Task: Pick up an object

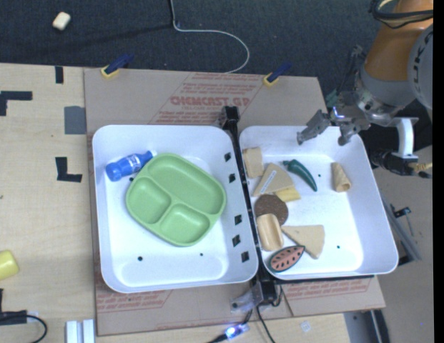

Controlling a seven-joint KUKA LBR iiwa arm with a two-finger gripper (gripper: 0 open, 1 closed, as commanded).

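Observation:
My gripper [327, 130] hangs over the far edge of the right bin [372, 213], fingers spread apart with nothing between them. Below it in that bin lie a green pepper [302, 173], a tan roll [340, 177], pale cheese wedges [277, 183], a brown round cookie [270, 208], a bread piece [269, 231], a tan wedge [309, 239] and a watermelon slice [284, 258]. The left bin [111, 256] holds a green divided plate [176, 199] and a blue bottle [128, 165].
The arm's orange band [397, 48] rises at the upper right. A black divider [239, 191] runs between the bins. A yellow object [3, 266] sits at the left edge, and a small white cube [61, 21] lies on the dark floor.

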